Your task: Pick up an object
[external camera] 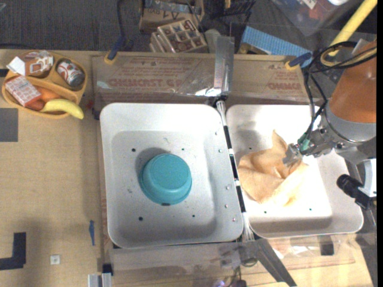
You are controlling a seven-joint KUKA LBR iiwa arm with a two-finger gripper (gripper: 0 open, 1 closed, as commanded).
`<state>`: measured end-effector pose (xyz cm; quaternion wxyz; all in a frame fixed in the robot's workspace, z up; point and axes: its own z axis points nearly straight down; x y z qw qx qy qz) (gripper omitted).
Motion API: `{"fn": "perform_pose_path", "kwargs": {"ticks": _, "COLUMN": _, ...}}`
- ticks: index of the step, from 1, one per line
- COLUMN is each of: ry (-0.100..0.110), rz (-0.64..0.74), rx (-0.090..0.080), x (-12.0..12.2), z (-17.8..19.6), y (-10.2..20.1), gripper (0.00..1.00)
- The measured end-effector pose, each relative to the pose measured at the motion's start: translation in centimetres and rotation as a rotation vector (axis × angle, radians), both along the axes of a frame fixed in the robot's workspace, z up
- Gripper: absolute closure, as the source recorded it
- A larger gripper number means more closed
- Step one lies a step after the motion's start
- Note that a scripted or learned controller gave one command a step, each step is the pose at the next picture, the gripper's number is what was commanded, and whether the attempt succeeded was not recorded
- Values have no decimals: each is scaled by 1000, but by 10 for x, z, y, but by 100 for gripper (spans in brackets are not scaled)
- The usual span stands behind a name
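The pincer (294,154) is set low against the upper right edge of the crumpled tan cloth (266,175) in the right bin (341,217), presumably for a grasp, though its opening cannot be told.

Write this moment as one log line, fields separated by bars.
gripper on cloth | cloth in right bin | bowl in left bin

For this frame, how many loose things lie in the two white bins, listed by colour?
Teal: 1, the upturned bowl in the left bin.
Tan: 1, the crumpled cloth in the right bin, with the end effector at its upper right edge.
Total: 2.
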<state>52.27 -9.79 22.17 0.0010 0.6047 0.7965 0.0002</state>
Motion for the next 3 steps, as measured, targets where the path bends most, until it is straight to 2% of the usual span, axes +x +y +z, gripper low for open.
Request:
{"fn": "perform_pose_path", "kwargs": {"ticks": 1, "ry": 0, "rz": -42, "rx": 0, "x": -3, "z": 79, "y": -21, "gripper": 100}}
{"fn": "perform_pose_path", "kwargs": {"ticks": 2, "ry": -1, "rz": -63, "rx": -1, "x": -22, "z": 97, "y": -19, "gripper": 100}}
{"fn": "perform_pose_path", "kwargs": {"ticks": 3, "ry": 2, "rz": -26, "rx": 1, "x": 14, "z": 31, "y": 8, "gripper": 100}}
